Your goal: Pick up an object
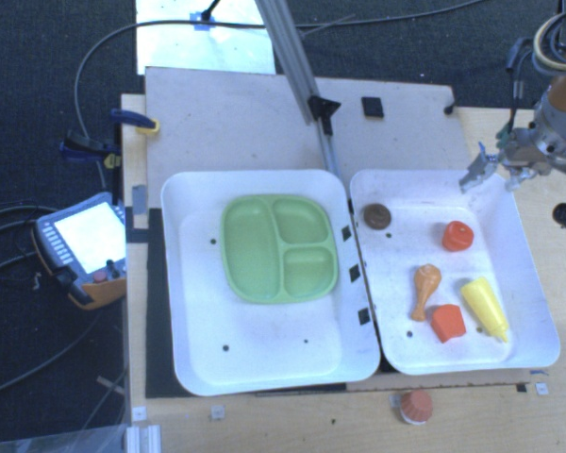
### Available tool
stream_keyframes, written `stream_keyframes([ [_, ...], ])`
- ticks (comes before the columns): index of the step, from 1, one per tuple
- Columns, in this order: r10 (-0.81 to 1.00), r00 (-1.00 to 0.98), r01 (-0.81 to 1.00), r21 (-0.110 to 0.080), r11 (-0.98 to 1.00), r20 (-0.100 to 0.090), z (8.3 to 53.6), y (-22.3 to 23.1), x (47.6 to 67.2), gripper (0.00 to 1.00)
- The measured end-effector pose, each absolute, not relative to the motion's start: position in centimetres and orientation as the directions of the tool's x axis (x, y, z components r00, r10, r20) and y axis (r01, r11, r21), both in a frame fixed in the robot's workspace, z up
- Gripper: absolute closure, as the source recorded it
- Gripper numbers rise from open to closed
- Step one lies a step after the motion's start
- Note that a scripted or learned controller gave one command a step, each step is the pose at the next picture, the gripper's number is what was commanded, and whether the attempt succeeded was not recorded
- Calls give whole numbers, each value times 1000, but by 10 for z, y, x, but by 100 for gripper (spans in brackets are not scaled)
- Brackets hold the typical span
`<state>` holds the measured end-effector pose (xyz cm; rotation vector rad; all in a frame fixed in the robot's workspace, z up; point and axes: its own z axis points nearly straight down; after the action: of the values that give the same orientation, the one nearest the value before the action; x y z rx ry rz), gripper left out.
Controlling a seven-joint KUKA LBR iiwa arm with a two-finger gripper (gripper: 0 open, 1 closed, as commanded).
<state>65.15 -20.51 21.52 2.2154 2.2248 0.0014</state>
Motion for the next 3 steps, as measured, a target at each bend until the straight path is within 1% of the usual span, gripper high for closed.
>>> stream_keyframes([
  [1,1000,-7,1000,1,7,-1,173,-201,656,0],
  [2,1000,-3,1000,-1,3,-1,131,-202,653,0],
  [3,1000,-7,1000,3,7,-2,84,-202,654,0],
])
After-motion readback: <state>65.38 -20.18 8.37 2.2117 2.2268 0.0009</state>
